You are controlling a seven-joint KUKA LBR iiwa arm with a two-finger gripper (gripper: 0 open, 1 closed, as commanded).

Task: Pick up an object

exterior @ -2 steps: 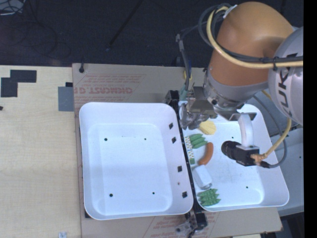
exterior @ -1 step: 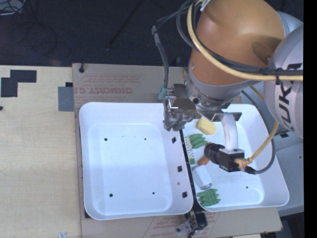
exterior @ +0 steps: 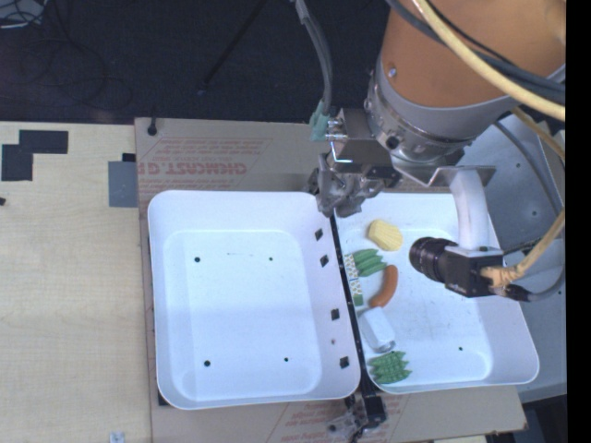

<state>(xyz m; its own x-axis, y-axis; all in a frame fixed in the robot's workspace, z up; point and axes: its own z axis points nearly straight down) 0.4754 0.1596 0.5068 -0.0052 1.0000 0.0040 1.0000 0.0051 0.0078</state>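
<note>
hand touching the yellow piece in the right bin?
Apart. The camera view shows bare white bin floor between the hand, up at the bin's top-left corner, and the yellow piece lying lower right of it.

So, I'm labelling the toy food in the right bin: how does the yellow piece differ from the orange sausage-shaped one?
The yellow piece is short, stubby and pale yellow; the sausage is long, slim and orange-red. The yellow piece lies nearer the gripper, at the bin's far end; the sausage lies farther down, beside the green pods. Both lie flat in the right bin, untouched.
</note>
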